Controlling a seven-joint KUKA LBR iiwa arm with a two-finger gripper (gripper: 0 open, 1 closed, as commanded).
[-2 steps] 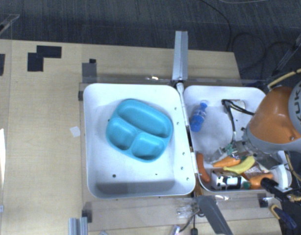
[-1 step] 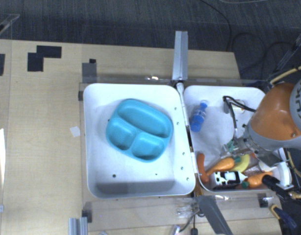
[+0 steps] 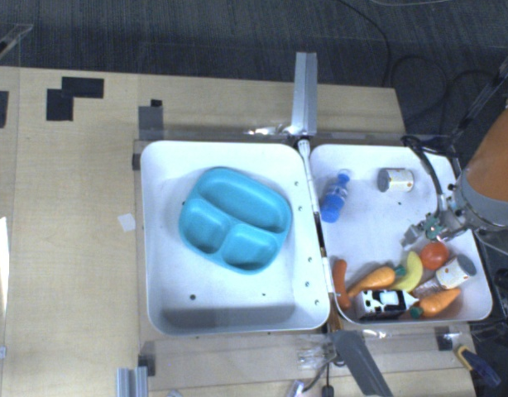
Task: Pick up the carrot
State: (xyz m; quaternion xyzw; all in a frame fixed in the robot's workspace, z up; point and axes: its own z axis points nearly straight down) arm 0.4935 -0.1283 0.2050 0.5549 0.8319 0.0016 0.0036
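I saw the gripper (image 3: 428,231) low over the right bin (image 3: 361,246), just above the tomato (image 3: 434,254); I could not tell how its fingers stood, being small and blurred. The carrot (image 3: 376,278) lay at the bin's near edge, tip under the banana (image 3: 412,273). A second carrot (image 3: 440,302) lay near the corner. The arm (image 3: 496,172) was cut off at the frame edge. The blue tray (image 3: 235,217) sat in the left bin (image 3: 167,288)
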